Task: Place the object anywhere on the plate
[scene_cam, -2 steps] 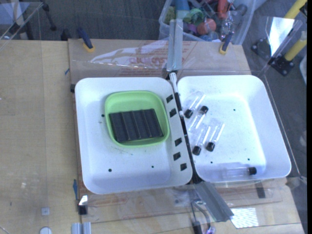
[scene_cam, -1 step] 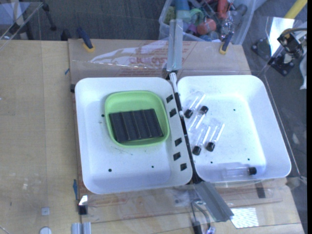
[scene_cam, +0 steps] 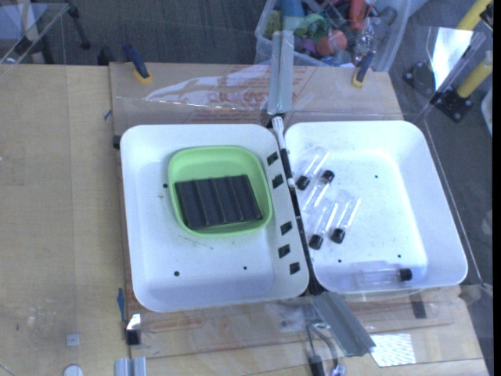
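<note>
Vials (scene_cam: pixel 327 202), clear with black caps, lie scattered in the right bin (scene_cam: pixel 438 210); one more (scene_cam: pixel 383 273) rests against its near wall. I judge them light, stiff, slick, fragile and apt to roll, so I would take one across mid-barrel. The plate (scene_cam: pixel 182 163), green, sits in the left bin (scene_cam: pixel 149 249), a dark ridged block (scene_cam: pixel 218 200) covering most of it. Bare rim remains around it. A divider (scene_cam: pixel 283 202) separates the bins. My pincer's state I cannot tell.
</note>
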You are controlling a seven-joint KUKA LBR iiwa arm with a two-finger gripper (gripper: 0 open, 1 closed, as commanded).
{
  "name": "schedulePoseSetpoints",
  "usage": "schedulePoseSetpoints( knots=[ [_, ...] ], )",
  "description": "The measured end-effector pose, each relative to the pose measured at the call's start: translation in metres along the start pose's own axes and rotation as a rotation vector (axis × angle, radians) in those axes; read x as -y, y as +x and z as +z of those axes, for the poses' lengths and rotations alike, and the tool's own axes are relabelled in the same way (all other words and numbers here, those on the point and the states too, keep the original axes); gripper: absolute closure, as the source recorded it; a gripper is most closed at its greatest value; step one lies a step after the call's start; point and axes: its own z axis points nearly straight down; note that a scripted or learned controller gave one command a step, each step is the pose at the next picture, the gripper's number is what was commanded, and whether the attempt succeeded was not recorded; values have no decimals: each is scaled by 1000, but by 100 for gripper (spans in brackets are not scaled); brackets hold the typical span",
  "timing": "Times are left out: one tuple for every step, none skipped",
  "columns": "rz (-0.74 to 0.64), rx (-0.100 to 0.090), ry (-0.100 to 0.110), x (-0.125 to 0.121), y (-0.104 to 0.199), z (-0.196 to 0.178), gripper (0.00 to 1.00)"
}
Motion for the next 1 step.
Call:
schedulePoseSetpoints(
  knots=[
    [1,1,0,0,0,0,0]
  ],
)
